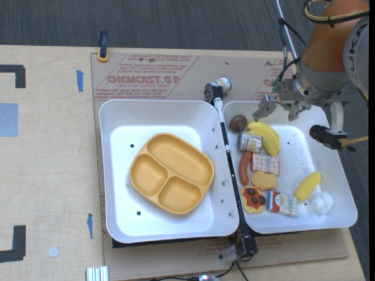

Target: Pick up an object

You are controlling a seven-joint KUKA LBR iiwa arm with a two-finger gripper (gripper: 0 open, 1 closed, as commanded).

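A pale wooden counter (47,168) carries 2 white bins. The left bin (111,157) holds a yellow divided plate (171,173). The right bin (337,201) holds toy food, including a banana (265,136) and corn (307,185). The claw (282,106) hangs wide and unloaded above that bin's far edge.

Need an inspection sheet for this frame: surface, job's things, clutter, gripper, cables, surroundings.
Surface: cardboard sheet on a wooden bench, bearing left bin and right bin.
Job's things: in the right bin, banana, can, sausage, corn cob, pizza slice, small cartons.
Clutter: yellow divided plate in the left bin.
Gripper: gripper above the right bin's far edge, nothing seen in it.
Cables: black cable between the bins; wires along the arm.
Surroundings: blue tape marks, dark carpet.
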